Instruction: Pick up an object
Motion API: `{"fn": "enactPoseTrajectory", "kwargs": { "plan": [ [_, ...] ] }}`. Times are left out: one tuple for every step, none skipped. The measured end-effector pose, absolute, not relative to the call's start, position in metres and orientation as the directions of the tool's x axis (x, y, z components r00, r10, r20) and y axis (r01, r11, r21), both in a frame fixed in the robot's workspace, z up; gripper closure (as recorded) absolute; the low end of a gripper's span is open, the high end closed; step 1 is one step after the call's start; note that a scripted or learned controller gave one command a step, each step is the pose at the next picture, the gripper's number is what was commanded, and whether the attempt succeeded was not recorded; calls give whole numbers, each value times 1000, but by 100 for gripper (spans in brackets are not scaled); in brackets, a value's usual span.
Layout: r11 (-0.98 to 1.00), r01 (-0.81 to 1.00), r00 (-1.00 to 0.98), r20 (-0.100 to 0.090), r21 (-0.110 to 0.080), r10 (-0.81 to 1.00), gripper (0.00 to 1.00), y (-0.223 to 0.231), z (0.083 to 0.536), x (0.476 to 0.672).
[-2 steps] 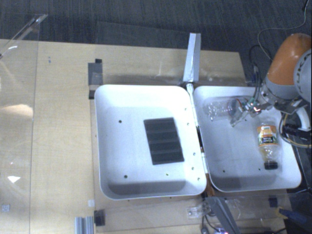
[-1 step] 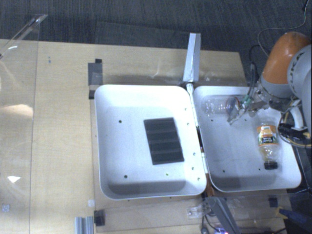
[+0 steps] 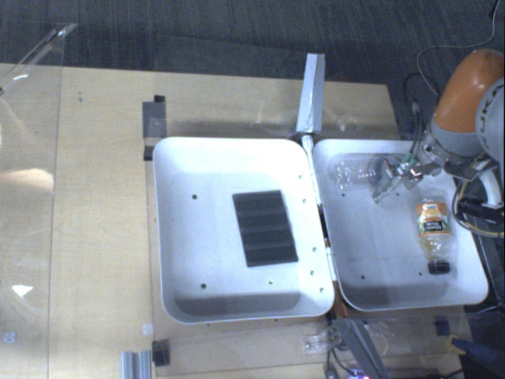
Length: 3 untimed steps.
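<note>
Two white bins are set side by side on the surface. A ribbed black pad is laid in the left bin. In the right bin, a clear bottle is seen near the hand, and a small orange-labelled bottle lies further toward its right wall. Grip state can't be told, tbh.

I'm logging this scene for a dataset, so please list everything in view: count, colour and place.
bins: two, white, side by side on the bench
ridged pad: one, black, middle of left bin
clear bottle: one, transparent, top left of right bin
small bottle: one, clear with orange label and dark cap, right side of right bin
bench: one, pale wood
arm: one, grey with orange band
gripper: one, low in the right bin beside clear bottle
</note>
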<state>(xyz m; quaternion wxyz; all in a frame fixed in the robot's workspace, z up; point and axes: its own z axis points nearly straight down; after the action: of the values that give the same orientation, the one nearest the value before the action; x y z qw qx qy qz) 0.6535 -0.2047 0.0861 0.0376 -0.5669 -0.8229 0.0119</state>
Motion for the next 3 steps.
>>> {"fn": "enactPoseTrajectory", "kwargs": {
  "plan": [
    [317,946,-316,32,-63,948,0,-199,85,654],
    [299,952,-296,44,-63,954,0,-203,84,656],
    [322,945,-320,44,-62,947,0,-205,84,655]
  ]
}}
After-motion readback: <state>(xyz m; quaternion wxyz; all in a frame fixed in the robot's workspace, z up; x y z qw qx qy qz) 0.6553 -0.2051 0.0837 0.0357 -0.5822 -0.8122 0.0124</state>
